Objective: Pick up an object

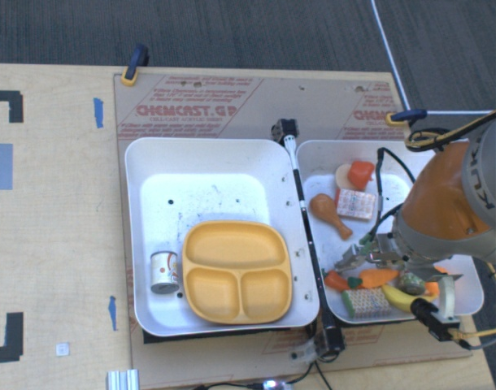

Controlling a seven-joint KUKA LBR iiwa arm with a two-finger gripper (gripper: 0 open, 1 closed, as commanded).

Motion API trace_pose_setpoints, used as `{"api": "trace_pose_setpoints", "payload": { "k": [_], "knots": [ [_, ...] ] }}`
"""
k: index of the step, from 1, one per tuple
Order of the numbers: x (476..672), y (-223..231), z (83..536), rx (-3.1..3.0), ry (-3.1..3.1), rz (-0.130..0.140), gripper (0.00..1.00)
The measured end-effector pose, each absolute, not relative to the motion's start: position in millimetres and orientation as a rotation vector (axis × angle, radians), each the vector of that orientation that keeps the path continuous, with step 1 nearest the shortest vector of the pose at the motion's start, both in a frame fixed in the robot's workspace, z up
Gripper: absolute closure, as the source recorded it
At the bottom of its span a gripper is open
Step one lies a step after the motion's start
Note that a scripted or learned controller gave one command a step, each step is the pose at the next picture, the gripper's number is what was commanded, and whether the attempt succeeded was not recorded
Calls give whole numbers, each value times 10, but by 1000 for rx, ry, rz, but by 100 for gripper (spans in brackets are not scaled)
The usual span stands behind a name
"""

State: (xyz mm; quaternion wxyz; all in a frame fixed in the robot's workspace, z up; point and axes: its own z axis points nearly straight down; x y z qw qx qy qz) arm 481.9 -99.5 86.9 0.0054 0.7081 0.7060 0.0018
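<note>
A small heap of toy food (376, 287) lies at the near end of the right bin (474, 297): carrot, banana, a green piece. The pincer (363, 256) hangs just above its left part, near the carrot. I cannot tell its state. A drumstick (330, 214) lies farther back. The left bin (142, 218) holds a yellow tray (237, 268) and a can (163, 271).

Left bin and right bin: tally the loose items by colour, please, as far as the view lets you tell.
Yellow: 2, divided tray, banana
White: 2, small can, box
Red or orange: 3, cup, carrot-like piece, red piece
Tan: 1, drumstick
Green: 1, textured block
Total: 9; more may be hidden under the gripper.
</note>
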Motion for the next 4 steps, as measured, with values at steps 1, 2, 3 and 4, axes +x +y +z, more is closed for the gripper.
{"api": "trace_pose_setpoints", "payload": {
  "k": [1, 2, 3, 4],
  "knots": [
    [4829, -989, 971, 2214, 2211, 9, 100],
    [4828, -989, 971, 2215, 2211, 8, 0],
    [4840, -990, 1070, 2212, 2209, 11, 100],
    [4839, -990, 1070, 2212, 2209, 11, 0]
  ]
}}
